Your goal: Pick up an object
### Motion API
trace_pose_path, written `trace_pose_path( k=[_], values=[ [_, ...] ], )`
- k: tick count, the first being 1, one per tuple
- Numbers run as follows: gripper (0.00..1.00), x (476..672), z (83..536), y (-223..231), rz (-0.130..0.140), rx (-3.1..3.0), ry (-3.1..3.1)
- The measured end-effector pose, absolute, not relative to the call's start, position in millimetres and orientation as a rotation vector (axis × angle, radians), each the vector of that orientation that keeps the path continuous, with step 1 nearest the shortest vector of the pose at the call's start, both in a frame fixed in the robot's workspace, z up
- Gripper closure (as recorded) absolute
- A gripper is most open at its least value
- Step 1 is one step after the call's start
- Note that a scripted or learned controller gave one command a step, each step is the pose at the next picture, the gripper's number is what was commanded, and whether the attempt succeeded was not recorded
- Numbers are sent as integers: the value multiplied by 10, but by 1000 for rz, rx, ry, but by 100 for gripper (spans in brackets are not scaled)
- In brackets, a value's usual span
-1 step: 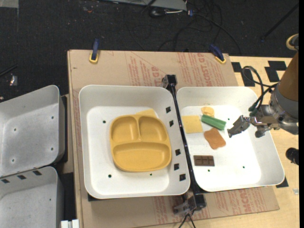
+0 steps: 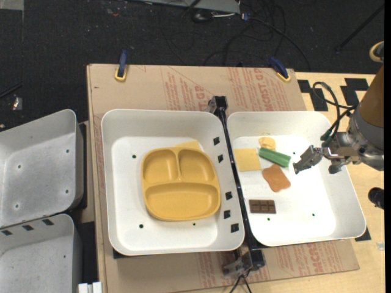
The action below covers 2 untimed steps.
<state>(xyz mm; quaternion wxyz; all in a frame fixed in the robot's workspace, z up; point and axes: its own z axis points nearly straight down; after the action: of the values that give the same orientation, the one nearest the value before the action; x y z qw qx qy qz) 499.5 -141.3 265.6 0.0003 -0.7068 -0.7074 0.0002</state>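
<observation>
white plastic everywhere we look: two shallow bins side by side on a cardboard-topped bench (image 2: 183,84), and we take the black divider rail (image 2: 231,163) between them as our landmark. left of the rail, the left white bin (image 2: 116,182) carries a yellow three-compartment plastic tray (image 2: 181,184), lying flat and well apart from the action.

right of the rail, the right white bin (image 2: 342,218) holds the candidates. a pale yellow square slab (image 2: 247,160) lies just beside the rail, a small yellow-orange rounded piece (image 2: 267,143) sits a little further off, and a green cylindrical stick (image 2: 274,156) lies slanted between them and a brown flat oval piece (image 2: 276,178), touching or nearly touching it. a dark brown chocolate-bar block (image 2: 263,207) rests alone, near the rail and toward the bin's front wall.

and the grey arm's two-finger gripper (image 2: 303,162) reaches in from the far side, tips pointing toward the rail, just beside the green stick and the brown oval. whether those fingers are spread or closed we cannot tell, and we see nothing between them. we judge it is lined up that way to take the green stick or the oval.

room for moving? the cluster is tight, so a neighbour could get nudged. bare bin floor lies open toward the front wall and behind the gripper, away from the rail.
</observation>
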Motion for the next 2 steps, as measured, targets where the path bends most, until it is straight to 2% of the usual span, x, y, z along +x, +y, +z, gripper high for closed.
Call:
trace_pose_path(
  k=[1,2],
  values=[
    [0,5011,2231,-1408,3,-2222,-2218],
    [0,4946,1699,-1491,4,-2221,-2215]
  ],
)
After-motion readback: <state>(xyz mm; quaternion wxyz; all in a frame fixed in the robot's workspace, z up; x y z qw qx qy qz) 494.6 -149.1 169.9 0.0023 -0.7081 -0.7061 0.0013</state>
